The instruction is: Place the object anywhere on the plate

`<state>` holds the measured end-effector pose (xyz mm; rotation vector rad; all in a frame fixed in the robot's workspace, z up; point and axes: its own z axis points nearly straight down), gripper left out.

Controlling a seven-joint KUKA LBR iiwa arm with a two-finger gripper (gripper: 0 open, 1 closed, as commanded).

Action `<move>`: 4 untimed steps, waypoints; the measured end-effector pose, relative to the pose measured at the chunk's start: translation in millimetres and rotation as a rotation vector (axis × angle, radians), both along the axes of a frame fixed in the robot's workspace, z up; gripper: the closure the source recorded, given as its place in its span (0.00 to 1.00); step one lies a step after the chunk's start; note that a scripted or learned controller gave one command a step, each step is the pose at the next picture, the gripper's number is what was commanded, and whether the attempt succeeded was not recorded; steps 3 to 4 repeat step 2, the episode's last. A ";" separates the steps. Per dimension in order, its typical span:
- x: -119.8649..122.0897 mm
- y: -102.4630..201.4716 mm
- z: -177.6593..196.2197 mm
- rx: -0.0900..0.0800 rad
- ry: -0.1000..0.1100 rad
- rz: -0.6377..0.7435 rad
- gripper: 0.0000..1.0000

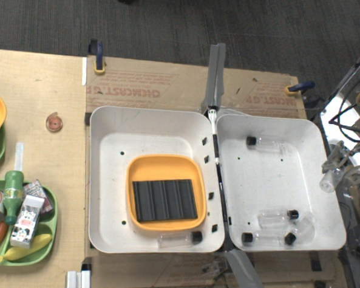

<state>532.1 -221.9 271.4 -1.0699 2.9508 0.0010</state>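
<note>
I take the object to be a clear bottle (272, 222), near-right in the right bin (269, 176): light, stiff, slick, rolls; grasp mid-body. Gripper (338, 163) at the right rim; I cannot tell its state.

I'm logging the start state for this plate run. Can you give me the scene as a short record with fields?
left bin: holds an orange plate
on the plate: dark grey ribbed rectangular object, lying flat
beside the plate: clear bottle with a black cap at the bin's near edge
right bin: several clear bottles with black caps, one at the far side, others in the near corner
outside the bins: green tray of toy food on the wooden bench
arm: at the right edge, gripper state unclear
</note>
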 end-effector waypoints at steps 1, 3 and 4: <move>48.1 0.6 27.3 0.000 -0.004 0.260 1.00; -33.1 17.0 -72.2 0.001 0.001 0.443 1.00; -33.1 17.0 -72.2 0.001 0.001 0.443 1.00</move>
